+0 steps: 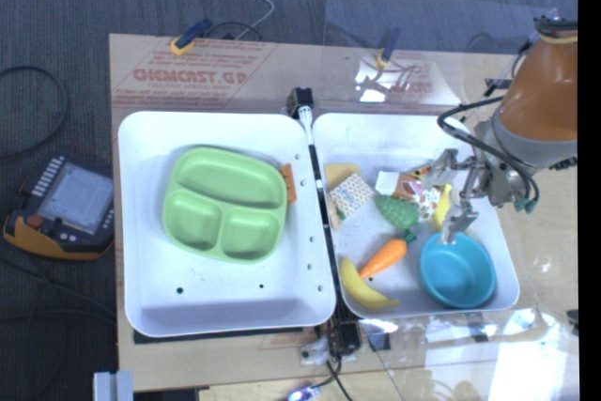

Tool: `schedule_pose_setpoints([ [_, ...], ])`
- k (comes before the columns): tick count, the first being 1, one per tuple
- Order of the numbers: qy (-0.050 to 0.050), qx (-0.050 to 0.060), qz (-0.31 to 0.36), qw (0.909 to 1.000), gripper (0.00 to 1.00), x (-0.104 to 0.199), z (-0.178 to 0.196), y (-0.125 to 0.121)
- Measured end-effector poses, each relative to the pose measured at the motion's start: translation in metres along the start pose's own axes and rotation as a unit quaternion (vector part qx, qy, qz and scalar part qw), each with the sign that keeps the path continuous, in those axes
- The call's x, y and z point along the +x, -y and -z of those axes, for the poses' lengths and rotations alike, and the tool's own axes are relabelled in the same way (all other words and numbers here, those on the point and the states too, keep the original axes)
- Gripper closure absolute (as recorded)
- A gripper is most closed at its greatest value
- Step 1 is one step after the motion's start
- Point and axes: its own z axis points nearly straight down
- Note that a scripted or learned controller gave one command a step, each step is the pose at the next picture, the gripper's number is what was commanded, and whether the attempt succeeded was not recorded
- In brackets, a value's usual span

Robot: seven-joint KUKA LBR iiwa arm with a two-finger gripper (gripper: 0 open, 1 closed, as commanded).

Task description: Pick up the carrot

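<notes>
The carrot point(384, 257), orange with a green top, lies tilted near the front middle of the right bin point(413, 134). It rests between a banana point(363, 285) and a blue bowl point(457, 272). My gripper point(450, 199) hangs over the right part of that bin, above the bowl's far rim and to the upper right of the carrot. Its fingers point(460, 223) are spread open and nothing is plainly held between them. A small yellow item point(440, 205) lies under the gripper.
Around the carrot lie a green leafy toy point(399, 212), a waffle-like square point(352, 194), a white block point(388, 180) and a colourful packet point(414, 186). The left bin point(141, 277) holds a green divided plate point(225, 202) and a small orange piece point(289, 184).
</notes>
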Motion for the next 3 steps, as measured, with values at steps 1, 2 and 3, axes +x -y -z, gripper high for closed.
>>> schedule_pose_setpoints([
  [1, -0.003, -0.002, 0.116, 0.9933, 0.0, 0.063, -0.074, -0.063],
  [2, 0.006, 0.001, 0.107, 0.9942, 0.0, 0.057, -0.095, -0.068],
  [3, 0.011, 0.003, 0.108, 0.994, 1.0, 0.052, -0.082, -0.069],
])
